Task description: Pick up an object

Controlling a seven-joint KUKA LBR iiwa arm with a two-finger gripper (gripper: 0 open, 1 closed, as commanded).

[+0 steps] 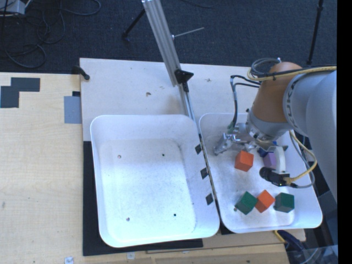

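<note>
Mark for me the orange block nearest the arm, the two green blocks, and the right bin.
Upper orange block (244, 161), camera view, top face.
Left green block (247, 202), camera view, top face.
Right green block (284, 202), camera view, top face.
Right bin (223, 199), camera view, bare floor.

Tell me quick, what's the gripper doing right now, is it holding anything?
Gripper: over the right bin, just above an orange block; open or shut cannot be told.

A single fixed camera looks down at a slant from above the counter (126, 87), taking in both white bins (110, 131) at mid-frame, dark floor across the top, the arm (308, 103) entering at right.
</note>
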